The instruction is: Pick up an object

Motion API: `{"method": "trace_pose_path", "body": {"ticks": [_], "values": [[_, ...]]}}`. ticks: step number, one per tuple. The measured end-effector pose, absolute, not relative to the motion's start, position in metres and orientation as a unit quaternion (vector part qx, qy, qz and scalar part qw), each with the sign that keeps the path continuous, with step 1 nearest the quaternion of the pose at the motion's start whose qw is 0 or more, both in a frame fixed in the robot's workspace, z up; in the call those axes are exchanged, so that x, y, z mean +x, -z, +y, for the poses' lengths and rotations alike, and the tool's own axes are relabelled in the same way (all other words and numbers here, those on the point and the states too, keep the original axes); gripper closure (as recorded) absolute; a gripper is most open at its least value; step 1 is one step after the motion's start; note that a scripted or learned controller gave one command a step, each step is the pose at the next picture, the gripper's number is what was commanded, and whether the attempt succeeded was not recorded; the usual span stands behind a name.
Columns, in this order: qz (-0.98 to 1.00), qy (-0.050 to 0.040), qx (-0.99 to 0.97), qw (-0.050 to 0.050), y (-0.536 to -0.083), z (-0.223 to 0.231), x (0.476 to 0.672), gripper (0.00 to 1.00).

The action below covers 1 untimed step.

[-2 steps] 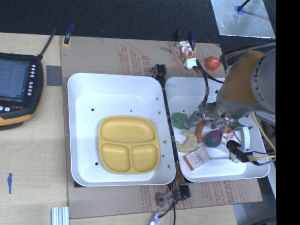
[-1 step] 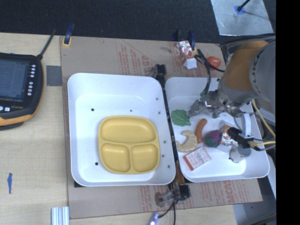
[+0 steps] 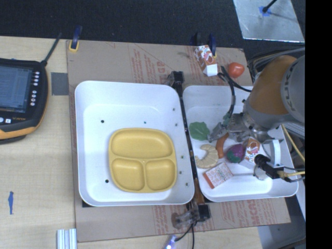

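Note:
My gripper (image 3: 222,130) hangs low over the middle of the right bin (image 3: 207,100), reaching in from the right. Right beside it lie a green leaf-shaped piece (image 3: 198,130) to its left and an orange-red sausage-like piece (image 3: 222,145) just below it. Whether it touches either one is hard to make out. Nearby rest a beige croissant (image 3: 207,157), a purple round piece (image 3: 236,152), a small red and white pack (image 3: 252,148) and a flat red and white packet (image 3: 218,175). Nothing is visibly lifted.
The left bin (image 3: 93,102) bears a yellow divided plate (image 3: 142,158). Behind the right bin, on the cardboard, stand a small carton (image 3: 206,58) and a red tomato (image 3: 236,69). A handheld control tablet (image 3: 18,97) lies at the far left.

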State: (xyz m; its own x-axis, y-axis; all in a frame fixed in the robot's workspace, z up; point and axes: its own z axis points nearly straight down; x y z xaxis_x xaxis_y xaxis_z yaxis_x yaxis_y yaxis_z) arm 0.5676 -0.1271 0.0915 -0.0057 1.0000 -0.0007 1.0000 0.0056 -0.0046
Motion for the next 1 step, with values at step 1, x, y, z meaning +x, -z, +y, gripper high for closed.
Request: {"method": "trace_pose_path", "body": {"ticks": [1], "values": [[-0.71,-0.0032,-0.704,0.002,-0.1016,-0.1281,0.5675,1.0]]}}
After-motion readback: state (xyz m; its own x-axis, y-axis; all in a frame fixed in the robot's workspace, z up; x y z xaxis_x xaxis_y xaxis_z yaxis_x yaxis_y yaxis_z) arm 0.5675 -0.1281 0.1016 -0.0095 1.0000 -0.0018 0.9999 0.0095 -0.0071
